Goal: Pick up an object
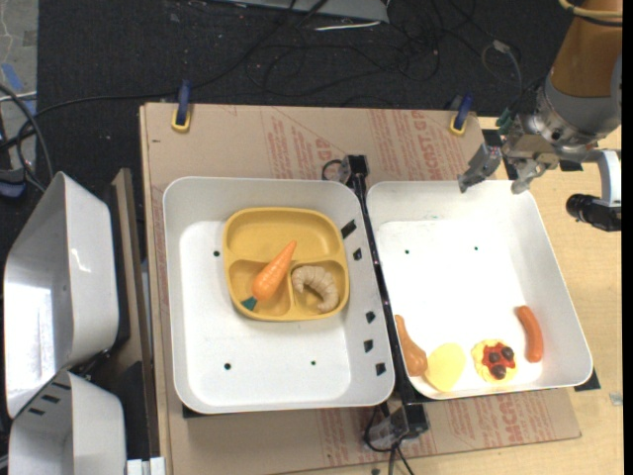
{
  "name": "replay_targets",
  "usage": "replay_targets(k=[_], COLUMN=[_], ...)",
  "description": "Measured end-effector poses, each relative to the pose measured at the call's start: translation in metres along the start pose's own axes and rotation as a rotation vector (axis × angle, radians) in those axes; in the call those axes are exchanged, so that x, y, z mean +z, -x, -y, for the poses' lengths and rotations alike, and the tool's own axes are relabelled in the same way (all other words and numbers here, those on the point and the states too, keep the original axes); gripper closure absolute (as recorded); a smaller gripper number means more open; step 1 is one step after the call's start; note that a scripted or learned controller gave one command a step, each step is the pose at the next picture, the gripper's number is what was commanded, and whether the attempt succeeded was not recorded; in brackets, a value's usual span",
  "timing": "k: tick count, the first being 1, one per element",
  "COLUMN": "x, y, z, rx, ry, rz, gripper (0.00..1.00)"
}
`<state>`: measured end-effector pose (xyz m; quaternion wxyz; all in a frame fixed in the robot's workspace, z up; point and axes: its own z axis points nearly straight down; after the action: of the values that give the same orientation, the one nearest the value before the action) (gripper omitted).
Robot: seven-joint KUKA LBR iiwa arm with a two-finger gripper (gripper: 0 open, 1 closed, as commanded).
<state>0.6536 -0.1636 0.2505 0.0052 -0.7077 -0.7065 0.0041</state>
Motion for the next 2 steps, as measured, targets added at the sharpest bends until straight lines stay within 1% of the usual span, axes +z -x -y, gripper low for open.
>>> replay_targets(k=[1, 2], x=[-0.009, 0.034], y=[-0.001, -0.001], z=[-0.002, 0.000], rx=[-0.003, -0.001], ry=[0.014, 0.011], rz=[0.003, 0.002], gripper=[0.00, 0.00])
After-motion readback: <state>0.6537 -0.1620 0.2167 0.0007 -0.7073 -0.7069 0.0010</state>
